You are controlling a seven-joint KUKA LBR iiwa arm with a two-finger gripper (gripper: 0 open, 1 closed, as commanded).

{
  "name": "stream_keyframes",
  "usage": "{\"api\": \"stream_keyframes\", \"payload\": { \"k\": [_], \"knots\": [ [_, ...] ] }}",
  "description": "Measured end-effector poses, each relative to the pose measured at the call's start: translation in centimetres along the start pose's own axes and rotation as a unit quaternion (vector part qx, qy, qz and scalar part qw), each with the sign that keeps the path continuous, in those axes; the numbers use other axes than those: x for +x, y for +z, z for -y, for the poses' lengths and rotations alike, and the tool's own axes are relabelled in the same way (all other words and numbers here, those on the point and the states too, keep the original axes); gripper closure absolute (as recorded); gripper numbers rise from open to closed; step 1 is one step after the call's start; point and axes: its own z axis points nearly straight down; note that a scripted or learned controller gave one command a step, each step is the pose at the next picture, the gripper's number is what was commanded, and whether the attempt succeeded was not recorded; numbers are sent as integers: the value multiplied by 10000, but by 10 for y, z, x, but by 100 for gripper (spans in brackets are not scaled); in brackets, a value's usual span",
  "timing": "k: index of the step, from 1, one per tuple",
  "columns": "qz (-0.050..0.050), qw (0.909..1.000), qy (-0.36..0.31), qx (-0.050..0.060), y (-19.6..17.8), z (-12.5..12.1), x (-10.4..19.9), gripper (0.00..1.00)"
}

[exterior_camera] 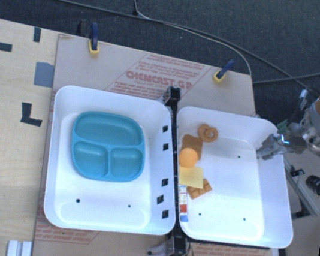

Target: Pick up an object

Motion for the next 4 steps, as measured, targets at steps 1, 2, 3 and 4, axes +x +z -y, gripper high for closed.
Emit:
{"api": "stream_keyframes", "payload": {
  "k": [1,2,3,4],
  "knots": [
    [-11,10000,-27,5,-9,7,56,100],
    [-8,10000,-22,18,2,16,105,100],
    [-11,10000,-22,23,12,31,158,100],
    [-9,10000,-26,25,19,47,213,100]
  ]
}}
